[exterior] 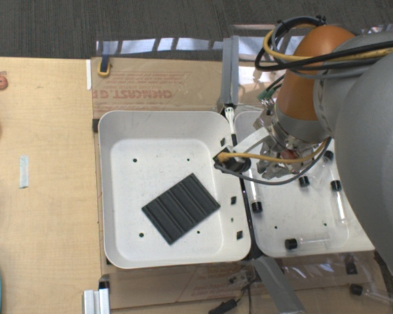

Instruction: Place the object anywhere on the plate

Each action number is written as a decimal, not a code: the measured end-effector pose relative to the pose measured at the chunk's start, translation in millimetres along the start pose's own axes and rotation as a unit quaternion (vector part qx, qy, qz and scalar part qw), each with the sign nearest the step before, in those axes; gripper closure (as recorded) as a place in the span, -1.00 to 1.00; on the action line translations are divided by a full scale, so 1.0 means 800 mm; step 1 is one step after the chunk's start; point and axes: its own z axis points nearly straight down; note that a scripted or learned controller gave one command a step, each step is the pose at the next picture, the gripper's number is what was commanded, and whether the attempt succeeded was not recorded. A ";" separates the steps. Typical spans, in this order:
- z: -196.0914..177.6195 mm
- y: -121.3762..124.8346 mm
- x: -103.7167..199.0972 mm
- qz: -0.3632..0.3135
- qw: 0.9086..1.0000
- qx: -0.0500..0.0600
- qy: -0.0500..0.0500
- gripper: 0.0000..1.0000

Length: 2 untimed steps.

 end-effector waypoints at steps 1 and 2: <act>0.041 -0.088 -0.004 -0.189 0.982 0.000 0.000 1.00; -0.091 0.001 -0.008 -0.389 0.921 -0.001 0.001 1.00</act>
